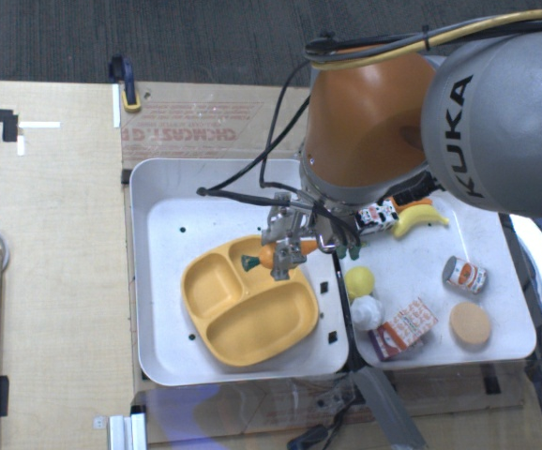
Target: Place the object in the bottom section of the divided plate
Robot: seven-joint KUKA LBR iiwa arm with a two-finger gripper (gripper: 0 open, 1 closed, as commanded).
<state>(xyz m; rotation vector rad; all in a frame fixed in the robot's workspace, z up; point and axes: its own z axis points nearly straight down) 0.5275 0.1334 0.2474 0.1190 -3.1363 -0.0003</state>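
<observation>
Transport step, object in hand. Gripper (288, 242) sits over the left bin (158, 251), above the plate's (252, 312) 1 o'clock rim. Fingers look closed on a small orange carrot (278, 256) with a green top pointing to 9 o'clock; the orange body shows right at the fingertips, so I read it as held, with little gap left between the fingers.

Plate is yellow and has three sections: two small ones at 10 and 12 o'clock, one big one across the 5–6 o'clock side. The big one is the target and looks bare.

Carrot currently hangs over the small upper section near the rim, not over the target.

Next move, my read: shift toward 6–7 o'clock until the carrot is over the middle of the big section, then lower and release. Needs to cross the divider ridge, so keep height until past it. Releasing here would land it in the wrong section or on the rim.

Right bin (515, 345) has a banana (421, 219), yellow ball (359, 279), white ball (365, 311), can (465, 276), carton (404, 327), tan disc (470, 324). All well clear of the path.
</observation>
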